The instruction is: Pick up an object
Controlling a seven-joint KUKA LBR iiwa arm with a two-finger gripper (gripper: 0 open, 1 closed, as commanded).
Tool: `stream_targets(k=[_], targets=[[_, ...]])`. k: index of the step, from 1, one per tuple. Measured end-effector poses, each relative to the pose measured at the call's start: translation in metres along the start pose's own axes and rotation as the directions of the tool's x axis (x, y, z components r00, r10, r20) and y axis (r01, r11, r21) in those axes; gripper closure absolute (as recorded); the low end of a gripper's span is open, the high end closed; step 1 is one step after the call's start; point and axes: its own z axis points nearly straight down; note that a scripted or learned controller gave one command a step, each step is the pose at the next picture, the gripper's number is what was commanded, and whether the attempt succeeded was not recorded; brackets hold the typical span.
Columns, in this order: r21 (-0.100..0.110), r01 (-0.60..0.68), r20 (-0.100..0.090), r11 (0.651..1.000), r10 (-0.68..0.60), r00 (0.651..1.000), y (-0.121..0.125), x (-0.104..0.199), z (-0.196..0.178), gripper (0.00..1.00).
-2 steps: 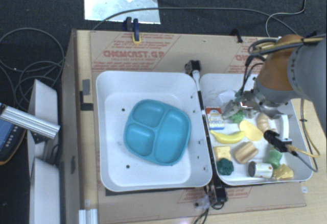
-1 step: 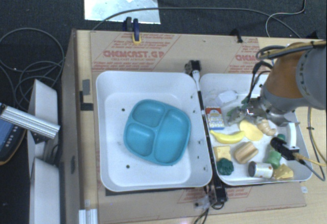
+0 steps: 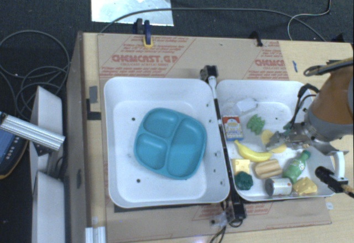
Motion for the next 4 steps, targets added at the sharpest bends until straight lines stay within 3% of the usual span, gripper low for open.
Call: stream_targets(k=[1, 2, 3, 4], targets=[[-0.003, 0.000, 0.001, 1.000, 0.000, 1.000, -0.042, -0.018, -0.100, 0.00], [-0.001, 0.003, -0.001, 1.000, -0.003, 1.000, 0.037, 0.010, -0.069, 0.00], [-0.003, 0.001, 0.000, 1.000, -0.001, 1.000, -0.008, 0.052, -0.001, 0.00], [-0.003, 0.004, 0.001, 1.000, -0.004, 1.000, 0.061, 0.024, -0.052, 0.00]])
